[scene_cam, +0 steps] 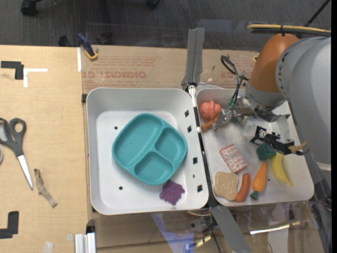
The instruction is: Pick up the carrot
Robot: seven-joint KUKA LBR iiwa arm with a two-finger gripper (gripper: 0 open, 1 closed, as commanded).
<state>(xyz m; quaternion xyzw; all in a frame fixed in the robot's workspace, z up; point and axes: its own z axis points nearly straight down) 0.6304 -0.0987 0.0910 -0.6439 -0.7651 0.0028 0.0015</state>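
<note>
Carrot [259, 176]: orange, green stub at its lower end, lying near-upright in the lower right part of the right bin, not in my grasp.
Sausage [243, 187]: reddish, just left of the carrot, leaning against the bread.
Bread slice [226, 185]: tan, lower left corner of the right bin, touching the sausage.
Banana [280, 168]: yellow, just right of the carrot, near the bin's right wall.
Green item [265, 153]: dark green, small, just above the carrot and beside the banana's top end; kind unclear.
Packet [233, 157]: pink-and-white patterned square, left of the carrot, mid-bin.
Pink item [209, 109]: lumpy, upper left corner of the right bin.
Right bin [305, 194]: white, shallow, holds all of the above.
My tool [225, 116]: over the upper part of the right bin, just right of the pink item and well apart from the carrot; its metal tips sit close together, and I cannot tell whether anything is between them.
My arm [310, 83]: grey with an orange band, entering from the right.
Left bin [97, 157]: white, beside the right bin.
Teal tray [149, 148]: three compartments, centred in the left bin.
Purple item [171, 192]: below the tray, near the left bin's front wall.
Tabletop [42, 141]: pale wood, left of the bins.
Scissors [17, 147]: grey-handled, on the tabletop at far left.
</note>
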